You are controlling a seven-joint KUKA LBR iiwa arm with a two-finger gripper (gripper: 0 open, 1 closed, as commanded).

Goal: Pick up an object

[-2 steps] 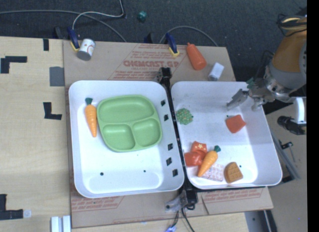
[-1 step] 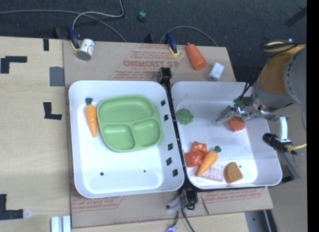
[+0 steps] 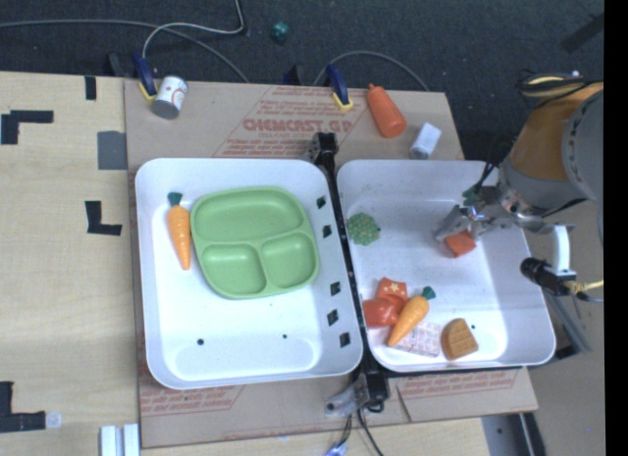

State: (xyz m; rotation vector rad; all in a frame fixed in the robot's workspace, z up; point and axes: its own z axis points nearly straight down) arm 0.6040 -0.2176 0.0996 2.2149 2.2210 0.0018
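My gripper is low over the right bin, near its upper right part, at the end of the grey arm with the orange band. A small red-orange piece lies right at the gripper's tip, touching or nearly touching it. The same bin also holds a green broccoli, a red block, a carrot lying over a pink and white packet, and a brown bread piece.
The left bin holds a green divided plate and a second carrot. Behind the bins on the cardboard lie an orange bottle, a white cube and a small can.
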